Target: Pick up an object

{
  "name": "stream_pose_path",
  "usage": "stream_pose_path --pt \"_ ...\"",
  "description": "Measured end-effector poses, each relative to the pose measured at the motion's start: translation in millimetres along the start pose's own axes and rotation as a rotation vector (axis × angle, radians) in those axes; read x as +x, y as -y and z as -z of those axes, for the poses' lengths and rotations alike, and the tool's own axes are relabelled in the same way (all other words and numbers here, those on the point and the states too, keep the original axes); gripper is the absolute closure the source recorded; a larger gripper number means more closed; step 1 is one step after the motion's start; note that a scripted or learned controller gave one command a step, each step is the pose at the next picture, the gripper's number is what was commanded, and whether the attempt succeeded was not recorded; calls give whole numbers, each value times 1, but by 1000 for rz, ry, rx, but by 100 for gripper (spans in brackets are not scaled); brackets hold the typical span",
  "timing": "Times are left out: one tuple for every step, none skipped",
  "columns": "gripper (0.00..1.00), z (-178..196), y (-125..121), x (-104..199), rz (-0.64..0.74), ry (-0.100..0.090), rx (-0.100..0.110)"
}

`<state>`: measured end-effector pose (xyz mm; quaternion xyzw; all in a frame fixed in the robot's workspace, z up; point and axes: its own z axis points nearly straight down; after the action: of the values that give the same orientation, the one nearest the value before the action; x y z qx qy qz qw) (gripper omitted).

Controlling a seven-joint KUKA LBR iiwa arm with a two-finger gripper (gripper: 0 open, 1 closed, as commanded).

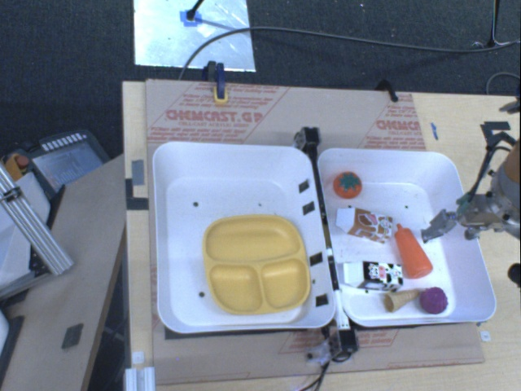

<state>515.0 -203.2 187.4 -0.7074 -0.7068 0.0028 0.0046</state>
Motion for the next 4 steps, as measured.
stream_pose_path --pt "0 6 -3 0 4 3 -12" --pt "0 -39 -9 7 4 2 -10" --pt "0 -86 -1 10 2 2 -9" --pt "0 -103 -2 10 2 3 -11"
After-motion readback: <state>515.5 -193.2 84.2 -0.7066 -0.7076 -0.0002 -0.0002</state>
